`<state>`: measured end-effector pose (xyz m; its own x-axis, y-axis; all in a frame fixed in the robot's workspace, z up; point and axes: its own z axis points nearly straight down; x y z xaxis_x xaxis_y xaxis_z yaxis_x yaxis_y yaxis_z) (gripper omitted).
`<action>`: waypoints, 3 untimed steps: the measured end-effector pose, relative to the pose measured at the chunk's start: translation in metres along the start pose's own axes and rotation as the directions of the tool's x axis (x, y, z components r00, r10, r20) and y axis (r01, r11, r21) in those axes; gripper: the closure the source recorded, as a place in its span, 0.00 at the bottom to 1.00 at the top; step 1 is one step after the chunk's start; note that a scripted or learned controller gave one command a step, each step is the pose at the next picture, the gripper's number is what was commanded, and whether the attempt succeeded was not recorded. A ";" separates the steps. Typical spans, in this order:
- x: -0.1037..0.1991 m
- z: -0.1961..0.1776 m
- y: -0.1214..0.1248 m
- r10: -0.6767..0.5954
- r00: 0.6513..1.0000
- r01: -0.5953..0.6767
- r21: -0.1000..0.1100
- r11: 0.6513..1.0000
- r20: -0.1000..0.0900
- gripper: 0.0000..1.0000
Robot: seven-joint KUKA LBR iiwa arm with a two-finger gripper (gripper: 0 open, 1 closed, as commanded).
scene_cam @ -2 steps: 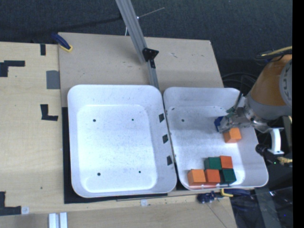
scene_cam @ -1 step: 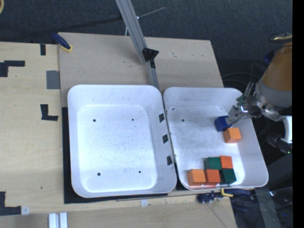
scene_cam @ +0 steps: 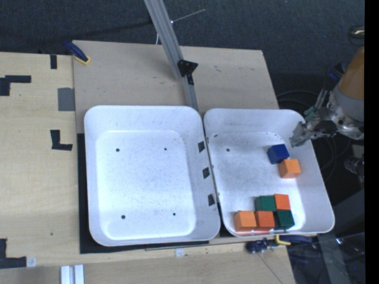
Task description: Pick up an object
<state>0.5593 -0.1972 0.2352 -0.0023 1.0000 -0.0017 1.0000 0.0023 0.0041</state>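
In the camera view, the tool (scene_cam: 301,132) is seen at the right bin's (scene_cam: 249,120) upper right rim; whether it is clenched cannot be told. The blue block (scene_cam: 277,154) lies just below-left of it, an orange block (scene_cam: 289,168) beside that. More blocks (scene_cam: 266,213) are clustered at the bin's lower edge, well apart.

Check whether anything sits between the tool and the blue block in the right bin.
Nothing visible does. The tool hangs at the right bin's upper right corner, and the blue block lies just down-left of it with bare bin floor between. The lone orange block sits beyond the blue one, out of the path.
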 end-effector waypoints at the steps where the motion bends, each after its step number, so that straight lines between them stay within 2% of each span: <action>1: 0.000 0.000 0.000 0.001 1.000 -0.001 0.005 1.000 -0.001 1.00; 3: 0.097 0.015 0.021 -0.004 1.000 0.004 0.006 1.000 -0.003 1.00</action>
<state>0.5805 -0.1002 0.2199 -0.0064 1.0000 0.0013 1.0000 0.0064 -0.0021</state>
